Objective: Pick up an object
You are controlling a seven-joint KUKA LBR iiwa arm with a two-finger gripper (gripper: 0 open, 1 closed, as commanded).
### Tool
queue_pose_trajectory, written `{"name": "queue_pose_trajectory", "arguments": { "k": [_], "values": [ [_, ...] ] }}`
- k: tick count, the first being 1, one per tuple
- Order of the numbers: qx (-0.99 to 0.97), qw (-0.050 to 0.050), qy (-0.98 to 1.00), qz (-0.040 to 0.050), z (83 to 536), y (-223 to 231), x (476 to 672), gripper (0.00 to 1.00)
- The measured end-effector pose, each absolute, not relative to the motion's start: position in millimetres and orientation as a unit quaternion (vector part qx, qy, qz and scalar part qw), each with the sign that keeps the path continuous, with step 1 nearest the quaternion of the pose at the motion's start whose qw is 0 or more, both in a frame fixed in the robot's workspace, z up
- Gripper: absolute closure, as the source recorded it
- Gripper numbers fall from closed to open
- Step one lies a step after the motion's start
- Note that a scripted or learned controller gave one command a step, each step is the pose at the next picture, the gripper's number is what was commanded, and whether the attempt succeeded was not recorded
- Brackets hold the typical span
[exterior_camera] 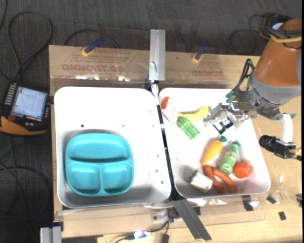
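Your gripper (224,118) is blurred; you can't tell its state.
The carrot (212,151) lies just below it, apart.

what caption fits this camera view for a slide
KUKA arm's gripper poised over the right bin of toy food, near a carrot and green bottle; teal divided plate in the left bin.

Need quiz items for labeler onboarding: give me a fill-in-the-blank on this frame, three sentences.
1. The turquoise divided plate lies in the ____ bin.
2. The tool hovers over the ____ bin.
3. The carrot lies just left of the ____ bottle.

Missing words: left; right; green
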State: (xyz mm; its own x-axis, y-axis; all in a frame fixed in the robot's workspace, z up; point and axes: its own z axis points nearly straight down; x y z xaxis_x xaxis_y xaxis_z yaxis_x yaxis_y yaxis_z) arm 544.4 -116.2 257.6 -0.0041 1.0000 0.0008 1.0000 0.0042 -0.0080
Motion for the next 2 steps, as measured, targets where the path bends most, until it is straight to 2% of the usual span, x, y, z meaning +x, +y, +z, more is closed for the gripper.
{"name": "queue_pose_trajectory", "arguments": {
  "k": [1, 2],
  "values": [
    [-0.662, 0.002, -0.749, 0.0022, 194, -180, 589.7, 0.0],
    [-0.578, 0.001, -0.816, 0.0015, 270, -205, 562.2, 0.0]
  ]
}}
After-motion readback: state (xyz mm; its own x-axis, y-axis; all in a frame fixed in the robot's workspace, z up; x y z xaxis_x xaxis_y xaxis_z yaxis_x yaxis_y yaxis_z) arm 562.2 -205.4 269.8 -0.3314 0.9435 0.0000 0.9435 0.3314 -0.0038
